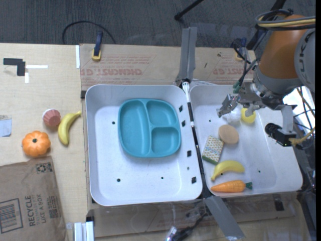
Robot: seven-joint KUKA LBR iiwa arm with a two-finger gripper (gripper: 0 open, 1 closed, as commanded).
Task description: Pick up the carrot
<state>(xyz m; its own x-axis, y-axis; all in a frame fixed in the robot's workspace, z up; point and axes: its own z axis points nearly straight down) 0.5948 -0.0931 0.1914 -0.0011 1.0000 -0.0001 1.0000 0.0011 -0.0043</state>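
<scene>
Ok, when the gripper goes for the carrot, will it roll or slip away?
The carrot looks like smooth, rigid plastic, so it may slip between the fingers. Its round, tapered body lies flat near the right bin's front wall, so a nudge would probably roll it. The banana close behind might get bumped.

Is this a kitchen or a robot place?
Probably a robot lab, not a kitchen. A robot arm reaches over two white bins holding toy food like a carrot, and cables run across the floor.
</scene>
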